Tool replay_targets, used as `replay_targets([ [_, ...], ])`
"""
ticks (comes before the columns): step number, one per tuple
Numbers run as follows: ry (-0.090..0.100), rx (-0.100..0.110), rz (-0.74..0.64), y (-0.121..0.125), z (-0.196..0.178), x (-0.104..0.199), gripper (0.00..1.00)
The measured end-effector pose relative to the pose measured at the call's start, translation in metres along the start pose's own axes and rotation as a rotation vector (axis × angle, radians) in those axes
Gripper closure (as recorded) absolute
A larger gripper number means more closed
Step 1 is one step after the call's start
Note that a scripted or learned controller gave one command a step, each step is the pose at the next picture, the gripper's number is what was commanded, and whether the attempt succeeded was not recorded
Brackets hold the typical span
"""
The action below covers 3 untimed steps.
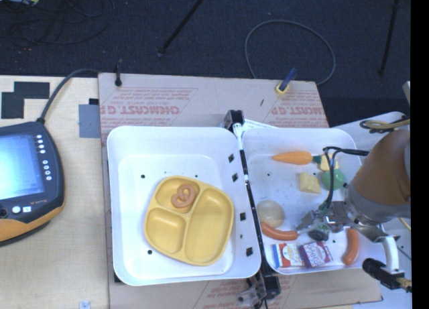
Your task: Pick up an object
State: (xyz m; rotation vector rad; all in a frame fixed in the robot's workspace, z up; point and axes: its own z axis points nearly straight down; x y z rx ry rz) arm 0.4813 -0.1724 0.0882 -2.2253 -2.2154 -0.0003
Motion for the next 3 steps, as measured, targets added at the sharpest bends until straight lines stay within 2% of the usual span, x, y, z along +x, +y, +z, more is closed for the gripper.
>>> replay_targets([
  [1,0.006,0.006,0.004,0.001,-0.008,-0.001,1.0],
  [2,0.002,0.004,-0.01,0.042,-0.02,0.049,1.0],
  [3,0.003,-0.004,-0.015,0.093,-0.101,0.142,1.0],
])
